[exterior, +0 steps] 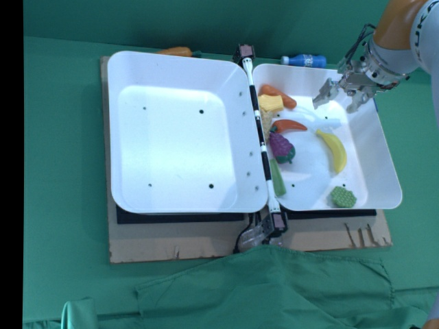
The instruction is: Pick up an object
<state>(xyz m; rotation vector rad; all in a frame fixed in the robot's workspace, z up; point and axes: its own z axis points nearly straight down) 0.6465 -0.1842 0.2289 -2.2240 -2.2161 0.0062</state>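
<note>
The arm point(411, 12) is being reached in from the upper right corner of the view, its orange band tilted down toward the right bin point(384, 163). The gripper point(341, 99) is being held over the far right corner of that bin, fingers point(324, 96) spread wide apart, with nothing being gripped between them.

Several toy foods are being carried in the right bin. A toy banana point(333, 150) is lying near the bin's middle, just below the gripper and apart from it. A green bumpy toy fruit point(342, 197) is being kept in the near right corner. Along the left wall, from far to near, an orange carrot point(278, 95), a yellow corn piece point(269, 103), a red chili pepper point(289, 125), a purple grape bunch point(280, 147) and a long green vegetable point(276, 177) are lying close together.

The left bin point(130, 81) is being seen with its white floor bare except for small dark holes.

Beyond the far edges of the bins, an orange toy point(175, 51) and a blue bottle point(304, 61) are lying on the green bench cloth point(62, 149).
</note>
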